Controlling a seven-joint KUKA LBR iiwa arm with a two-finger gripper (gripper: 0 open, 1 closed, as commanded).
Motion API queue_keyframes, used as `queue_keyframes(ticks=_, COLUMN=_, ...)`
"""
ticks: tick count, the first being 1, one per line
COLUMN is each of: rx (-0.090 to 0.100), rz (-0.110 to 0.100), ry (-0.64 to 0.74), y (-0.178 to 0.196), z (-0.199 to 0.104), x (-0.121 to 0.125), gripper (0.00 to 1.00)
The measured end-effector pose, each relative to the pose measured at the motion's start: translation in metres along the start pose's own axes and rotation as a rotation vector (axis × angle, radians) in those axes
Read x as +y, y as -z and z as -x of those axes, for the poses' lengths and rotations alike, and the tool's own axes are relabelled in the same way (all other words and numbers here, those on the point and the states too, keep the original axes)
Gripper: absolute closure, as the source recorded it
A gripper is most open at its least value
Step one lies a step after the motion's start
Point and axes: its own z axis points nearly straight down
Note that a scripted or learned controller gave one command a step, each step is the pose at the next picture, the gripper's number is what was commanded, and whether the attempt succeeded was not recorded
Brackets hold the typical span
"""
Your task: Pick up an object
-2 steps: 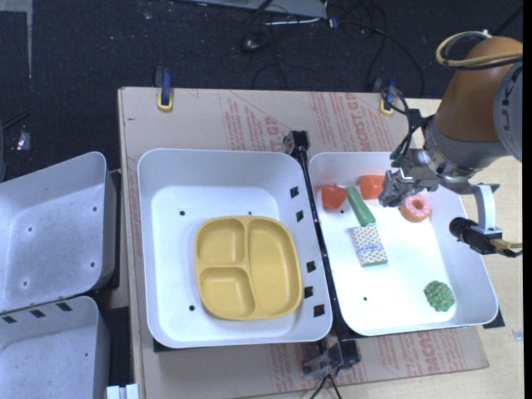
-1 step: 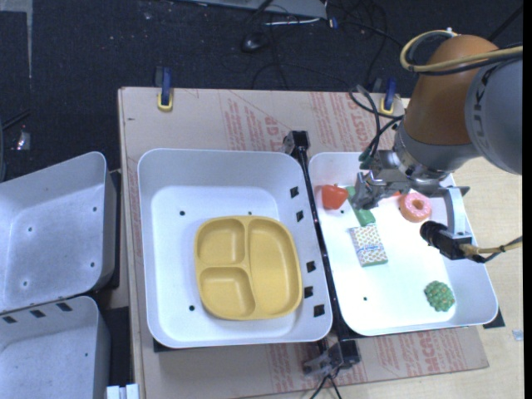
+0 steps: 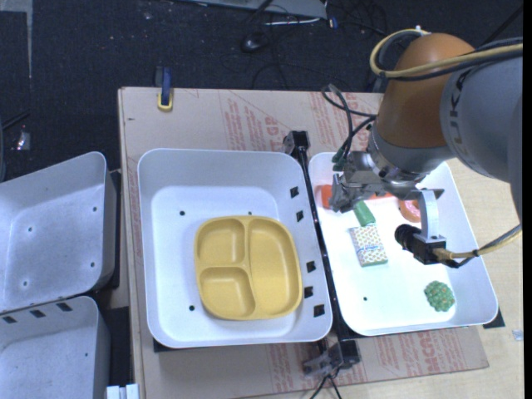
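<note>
- Two shallow white bins sit side by side on your bench (image 3: 208, 110): the left bin (image 3: 158, 223) and the right bin (image 3: 474, 264).
- Your arm (image 3: 449, 98) comes in from the right of the camera view, orange band uppermost, with its wrist over the far part of the right bin.
- Fingers (image 3: 347, 191): they point down at the far left corner of the right bin. You cannot tell from this view whether they are apart or together; the wrist body hides most of them, and nothing can be seen held between them.
- Green block (image 3: 363, 214): small, tilted, lying on the bin floor just beside the fingers, on their near side. Contact with them cannot be judged.
- Red-orange item (image 3: 326, 196): a sliver of it shows at the fingers' left, against the bin's left wall; more orange shows under the wrist to their right. You cannot tell whether these are one object.
- Patterned packet (image 3: 368, 245): pale, rectangular, lying flat nearer the camera than the fingers, just past the green block.
- Pink-orange round item (image 3: 410, 210): to the fingers' right, partly covered by a grey bracket.
- Green knobbly ball (image 3: 439, 296): well apart from the fingers, towards the near right corner of the right bin.
- Yellow divided plate (image 3: 248, 267): three compartments, lying in the left bin, well to the fingers' left.
</note>
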Motion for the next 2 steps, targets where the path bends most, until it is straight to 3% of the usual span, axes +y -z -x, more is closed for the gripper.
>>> queue_keyframes(ticks=2, rx=0.000, rz=0.000, ry=0.001, y=0.015, z=-0.105, x=-0.025, gripper=1.00)
